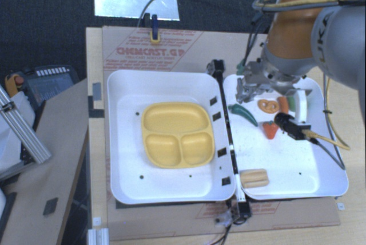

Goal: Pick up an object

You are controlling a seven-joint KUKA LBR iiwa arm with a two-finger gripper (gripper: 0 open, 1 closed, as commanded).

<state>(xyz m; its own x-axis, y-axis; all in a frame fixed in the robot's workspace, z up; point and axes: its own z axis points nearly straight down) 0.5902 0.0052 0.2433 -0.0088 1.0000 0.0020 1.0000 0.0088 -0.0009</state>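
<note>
- My end effector (247, 91) hangs low in the right bin (326, 172), just above the green pepper (244, 114); I cannot tell its state.
- Nothing is lifted yet; the grasp remains.

bench (94, 123) | cardboard sheet (171, 49) | two white bins: left (123, 141), right (309, 172)

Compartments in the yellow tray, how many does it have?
3. The yellow tray sits in the left bin: one wide compartment across its far side, and two smaller ones, at near left and near right.
</note>
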